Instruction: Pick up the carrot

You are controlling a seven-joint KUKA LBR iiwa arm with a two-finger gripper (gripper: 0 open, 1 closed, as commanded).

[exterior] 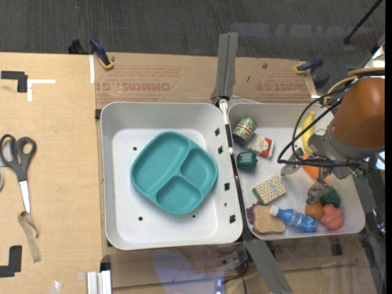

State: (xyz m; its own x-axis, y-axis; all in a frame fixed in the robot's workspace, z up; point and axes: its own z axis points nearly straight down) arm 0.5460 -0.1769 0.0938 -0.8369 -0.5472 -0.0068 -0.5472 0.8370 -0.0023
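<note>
My claw [318, 190] hangs low in the right bin [288, 116], just by the carrot [313, 209]. I cannot tell if it is open or has hold of anything, so the pick looks not done yet.

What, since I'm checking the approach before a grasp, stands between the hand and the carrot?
Nothing visible does. The hand hangs right over the carrot, though a pink toy and a blue bottle crowd the carrot's sides.

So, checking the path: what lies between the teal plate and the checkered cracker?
Camera view: the bins' adjoining walls stand between teal plate and cracker.
</note>
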